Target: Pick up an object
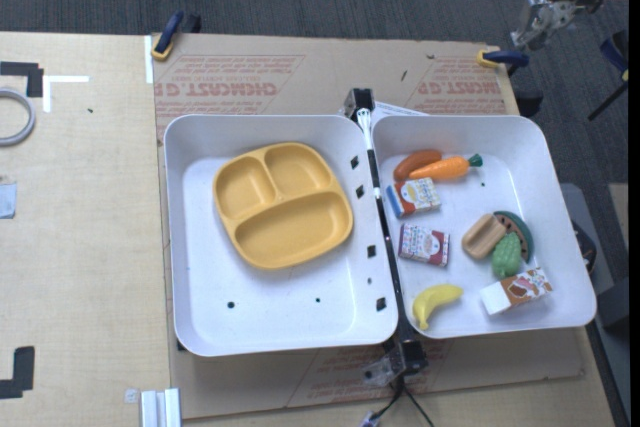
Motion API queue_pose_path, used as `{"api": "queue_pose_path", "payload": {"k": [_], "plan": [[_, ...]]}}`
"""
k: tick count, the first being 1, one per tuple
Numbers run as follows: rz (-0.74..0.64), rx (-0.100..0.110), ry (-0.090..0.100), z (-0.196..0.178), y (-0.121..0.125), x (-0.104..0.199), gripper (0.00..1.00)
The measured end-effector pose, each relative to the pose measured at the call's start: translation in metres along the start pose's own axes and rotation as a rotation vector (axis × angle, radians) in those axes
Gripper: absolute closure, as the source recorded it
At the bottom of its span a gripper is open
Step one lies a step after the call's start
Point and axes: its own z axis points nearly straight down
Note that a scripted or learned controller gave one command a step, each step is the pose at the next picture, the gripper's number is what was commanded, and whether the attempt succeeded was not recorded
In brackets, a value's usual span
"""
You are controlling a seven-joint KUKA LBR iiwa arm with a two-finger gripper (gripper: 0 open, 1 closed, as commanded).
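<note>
- Now we see the pickable toys in the right shallow white bin (560,215): an orange plastic carrot (445,169) beside a brown sausage (416,161), two small printed cartons (424,244), a yellow banana (434,303), and a white-and-brown box (518,290).
- Left of them, we find a yellow sectioned plastic plate (284,204) in the left white bin (190,245).
- We spot the gripper (540,15) far off at upper right, above the floor.

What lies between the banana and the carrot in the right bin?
In the camera view, two small printed cartons lie between the banana and the carrot: a red one nearer the banana, and one with a blue edge just below the carrot.
</note>
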Motion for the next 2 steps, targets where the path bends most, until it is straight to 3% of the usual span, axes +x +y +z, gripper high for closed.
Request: {"api": "queue_pose_path", "payload": {"k": [2], "plan": [[-0.005,-0.002,-0.003,-0.0186,0.0016,0.0001,1.00]]}}
